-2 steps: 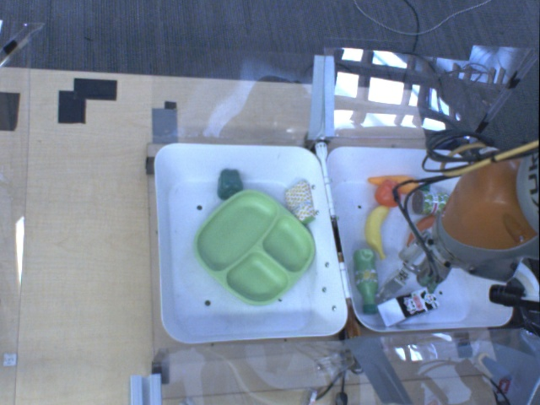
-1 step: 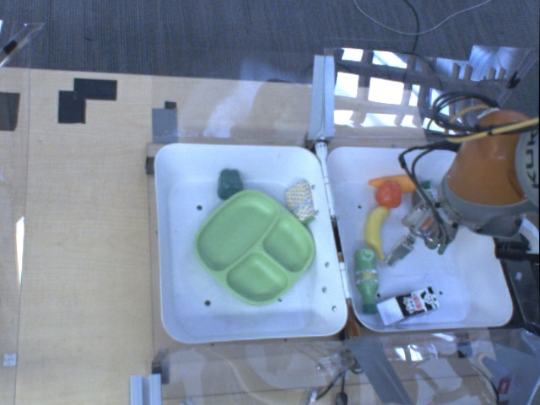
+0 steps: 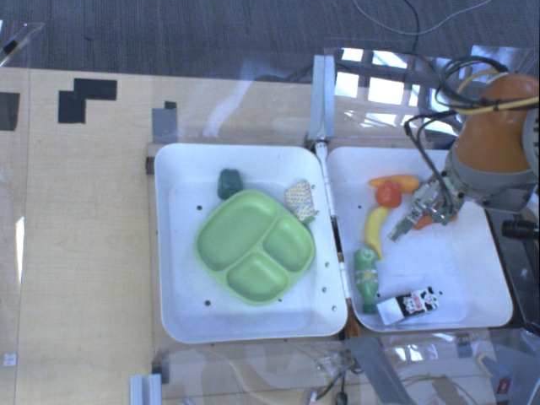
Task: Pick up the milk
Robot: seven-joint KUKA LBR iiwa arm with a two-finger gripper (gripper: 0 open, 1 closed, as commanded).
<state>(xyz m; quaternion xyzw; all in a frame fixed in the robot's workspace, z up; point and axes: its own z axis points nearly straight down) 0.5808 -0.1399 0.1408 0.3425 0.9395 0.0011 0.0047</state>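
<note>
One milk carton (image 3: 411, 304) near right bin's (image 3: 481, 264) front, gripper (image 3: 403, 227) apart

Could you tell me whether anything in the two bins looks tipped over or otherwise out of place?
The milk carton lies on its side near the front of the right bin, not upright. The green bottle beside it is also lying down. In the left bin, the green divided plate sits askew.

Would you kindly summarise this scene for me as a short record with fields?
target: small white milk carton with cow print, lying in right white bin, near front edge
end effector: above right bin, beside yellow banana, holding nothing visible
other right-bin items: red tomato, orange carrot, green bottle
left white bin: green divided plate, dark green block, patterned sponge
</note>
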